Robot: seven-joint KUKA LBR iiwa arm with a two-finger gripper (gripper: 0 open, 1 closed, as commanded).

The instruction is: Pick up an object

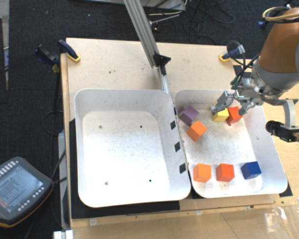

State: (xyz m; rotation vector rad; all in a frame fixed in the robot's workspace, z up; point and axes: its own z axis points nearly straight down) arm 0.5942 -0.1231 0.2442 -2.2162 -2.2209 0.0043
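**While the gripper hovers over a block cluster: handling properties and grasp sites**

As the arm (281, 49) reaches into the right bin (269, 153), its gripper (234, 103) sits directly above a yellow block (220, 115) and a red-orange block (233, 115), which lie touching each other near the bin's far edge. Whether the fingers are spread, closed or clamped on either block cannot be told from this slanted overhead view; no block is visibly between them. Taking the yellow block as landmark: a purple block (189, 115) lies to its left, near the wall shared with the left bin (89, 103); an orange block (197, 130) lies just below the purple one, touching or nearly touching it; three more stand in a row well toward the near rim, namely an orange cube (202, 173), a red-orange cube (225, 172) and a blue cube (250, 170).

All appear to be small, rigid, painted cubes: probably light, stiff, not fragile, with smooth faces that could slip under a weak pinch. The best hold is likely across two opposite flat faces, fingers square to them. Because the yellow and red-orange blocks abut, a finger may not fit between them; their free outer faces are the judged grasp sites.
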